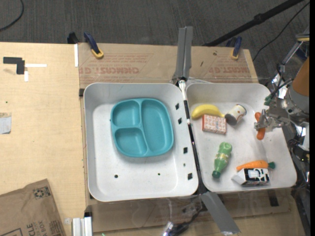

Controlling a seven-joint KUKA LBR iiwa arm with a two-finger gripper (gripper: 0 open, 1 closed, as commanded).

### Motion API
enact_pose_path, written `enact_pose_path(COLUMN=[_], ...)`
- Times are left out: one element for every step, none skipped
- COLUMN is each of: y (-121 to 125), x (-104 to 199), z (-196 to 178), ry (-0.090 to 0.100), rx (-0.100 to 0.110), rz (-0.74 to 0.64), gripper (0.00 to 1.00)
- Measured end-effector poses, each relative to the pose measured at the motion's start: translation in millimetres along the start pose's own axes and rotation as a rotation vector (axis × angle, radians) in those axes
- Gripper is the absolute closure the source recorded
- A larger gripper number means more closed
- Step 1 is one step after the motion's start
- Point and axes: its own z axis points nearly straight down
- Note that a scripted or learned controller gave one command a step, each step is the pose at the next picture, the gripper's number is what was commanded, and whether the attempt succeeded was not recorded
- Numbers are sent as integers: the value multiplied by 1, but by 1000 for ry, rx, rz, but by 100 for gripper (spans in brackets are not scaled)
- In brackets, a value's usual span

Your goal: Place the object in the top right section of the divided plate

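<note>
Plate [142, 128] lies in the left bin [93, 146], well apart from the pincer [263, 124]. Pincer hangs over the right bin [246, 90]; whether it grips anything cannot be told.

Light: even, bright, overhead; no hard hotspots.
Shadows: soft, short, tucked under the teal divided plate [142, 128] and the items right of it.
Glare: mild sheen on white bin walls [90, 132] around the plate.
Focus: fairly sharp at the plate; arm [300, 90] far right slightly blurred.
Distortion: slight slant, edges bowed.
</note>
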Motion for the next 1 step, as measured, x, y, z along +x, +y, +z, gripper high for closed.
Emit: enact_pose_path(y=[-9], x=[66], z=[60], ry=[1], rx=[-2], rz=[-357], gripper=[100])
